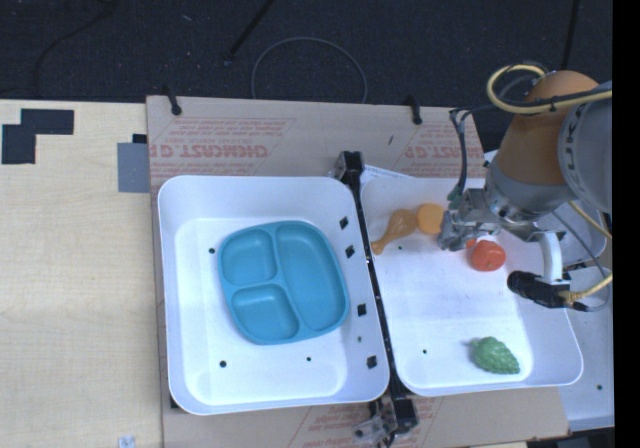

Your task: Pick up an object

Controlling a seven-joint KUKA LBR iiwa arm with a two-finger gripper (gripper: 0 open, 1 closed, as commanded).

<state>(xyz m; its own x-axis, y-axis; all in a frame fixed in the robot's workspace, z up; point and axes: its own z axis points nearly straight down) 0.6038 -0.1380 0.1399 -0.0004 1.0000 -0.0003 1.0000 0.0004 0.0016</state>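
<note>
Dark carpet with loose cables ran along the far side of the room, and nearer lay the pale wooden surface (70,266) carrying my two white bins side by side. The left bin (190,366) held a blue divided plate (280,281). The right bin (440,356) held the things I could choose from: a tan, pear-like toy (398,228) with an orange ball (431,218) touching it at the far end, a red tomato (487,255) just right of those, and a green, leafy lump (496,355) well apart in the near right corner.

My end effector (462,231) hung over the far end of the right bin, between the orange ball and the tomato, close beside both. From this slant I could not tell whether it was released or clenched, and nothing showed in its grip.

I judged the tomato the likeliest target. It looked like hollow plastic play food: light, fairly stiff, not fragile, but smooth and round, so apt to roll or squirt out sideways under a pinch. I reckoned the best hold was straight across its widest middle, coming down from above. The green lump looked bumpier and less slippery, an easier catch if the tomato escaped.
</note>
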